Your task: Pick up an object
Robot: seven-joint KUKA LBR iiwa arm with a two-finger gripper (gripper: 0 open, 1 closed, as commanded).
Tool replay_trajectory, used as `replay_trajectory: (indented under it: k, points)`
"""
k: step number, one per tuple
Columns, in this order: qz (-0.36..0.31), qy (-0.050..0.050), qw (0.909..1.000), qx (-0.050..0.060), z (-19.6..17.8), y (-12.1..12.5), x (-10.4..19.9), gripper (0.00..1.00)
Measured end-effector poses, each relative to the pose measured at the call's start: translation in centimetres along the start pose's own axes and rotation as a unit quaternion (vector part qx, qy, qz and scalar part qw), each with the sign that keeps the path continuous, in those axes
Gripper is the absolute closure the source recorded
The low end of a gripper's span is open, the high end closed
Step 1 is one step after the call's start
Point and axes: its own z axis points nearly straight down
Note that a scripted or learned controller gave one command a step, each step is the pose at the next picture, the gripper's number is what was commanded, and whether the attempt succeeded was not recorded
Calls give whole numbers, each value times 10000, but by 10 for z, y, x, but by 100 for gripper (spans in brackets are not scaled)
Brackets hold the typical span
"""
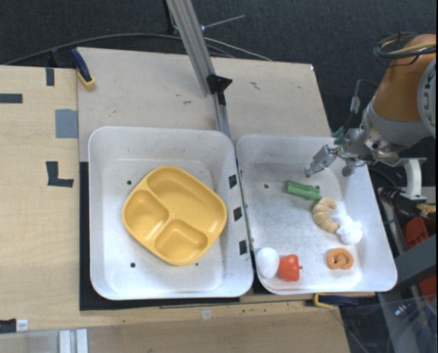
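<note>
Gripper (329, 162) above green piece (303, 190), croissant (325, 215) beside, yellow tray (174, 215) left bin

Bench (197, 98) is light wood/ply, with a second pale wood-grain panel (28, 197) butted on the left carrying grey and black tape marks (66, 122); a blue-and-yellow clamp (83, 68) sits at the back left corner. A grey aluminium pole (193, 39) slants in from the top and ends in a black bracket (219, 83) at the back of the bench. Dark carpet-like floor (307, 13) behind, thin black cables (131, 41) trailing over it; lighting is even and diffuse, no hard shadows.
</note>
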Motion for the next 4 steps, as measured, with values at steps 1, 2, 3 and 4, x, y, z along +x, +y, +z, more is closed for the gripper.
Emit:
replay_trajectory:
  k: [1, 2, 3, 4]
  points:
    - [0, 0, 10000, 0, 0, 0, 0, 0]
    - [8, -4, 10000, 29, 57, -5, -9, 0]
    - [6, -12, 10000, -5, 104, -5, -8, 0]
    - [-4, -3, 10000, 4, 93, -5, -7, 100]
